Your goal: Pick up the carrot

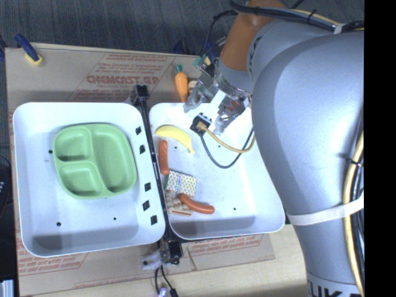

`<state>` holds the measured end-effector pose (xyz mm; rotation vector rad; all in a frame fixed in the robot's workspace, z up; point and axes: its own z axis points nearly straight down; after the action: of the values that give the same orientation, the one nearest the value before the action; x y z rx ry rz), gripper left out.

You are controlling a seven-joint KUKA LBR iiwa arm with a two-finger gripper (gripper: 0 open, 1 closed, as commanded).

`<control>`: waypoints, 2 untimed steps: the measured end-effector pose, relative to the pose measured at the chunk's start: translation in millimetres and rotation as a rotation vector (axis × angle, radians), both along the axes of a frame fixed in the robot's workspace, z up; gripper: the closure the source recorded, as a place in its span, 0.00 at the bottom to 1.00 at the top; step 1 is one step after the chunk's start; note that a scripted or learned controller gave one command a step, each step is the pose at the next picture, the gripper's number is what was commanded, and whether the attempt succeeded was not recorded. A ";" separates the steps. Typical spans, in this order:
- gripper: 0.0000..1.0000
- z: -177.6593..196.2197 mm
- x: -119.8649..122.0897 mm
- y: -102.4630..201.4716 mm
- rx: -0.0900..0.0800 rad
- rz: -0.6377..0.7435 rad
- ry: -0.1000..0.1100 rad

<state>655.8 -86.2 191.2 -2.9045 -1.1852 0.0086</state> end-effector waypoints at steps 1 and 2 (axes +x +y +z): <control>0.00 -25.7 -6.0 -72.2 -0.002 -0.360 -0.001; 0.00 -100.2 -40.3 -73.3 -0.002 -0.567 0.001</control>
<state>615.5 -159.5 91.0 -3.1198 -0.3253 0.0093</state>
